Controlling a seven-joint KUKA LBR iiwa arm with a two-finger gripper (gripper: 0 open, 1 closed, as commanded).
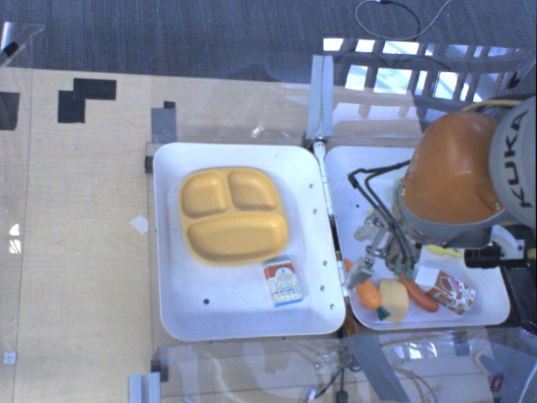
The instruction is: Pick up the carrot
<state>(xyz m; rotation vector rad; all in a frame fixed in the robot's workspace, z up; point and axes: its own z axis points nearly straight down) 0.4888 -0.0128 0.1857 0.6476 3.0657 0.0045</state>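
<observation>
The carrot (367, 294), a short orange piece with a green end, lies at the front left of the right bin (361, 168). A pale yellow fruit (393, 299) touches its right side. My gripper (379, 270) hangs just above and behind the carrot. It is open, with grey fingers (359, 273) spread apart and nothing between them. The arm's orange band (453, 170) covers much of the right bin.
A long red-orange item (418, 295) and a red-and-white packet (454, 293) lie to the right of the yellow fruit. The left bin (172, 250) holds a yellow divided plate (234, 215) and a small carton (284, 282). A black cable (362, 183) loops near the gripper.
</observation>
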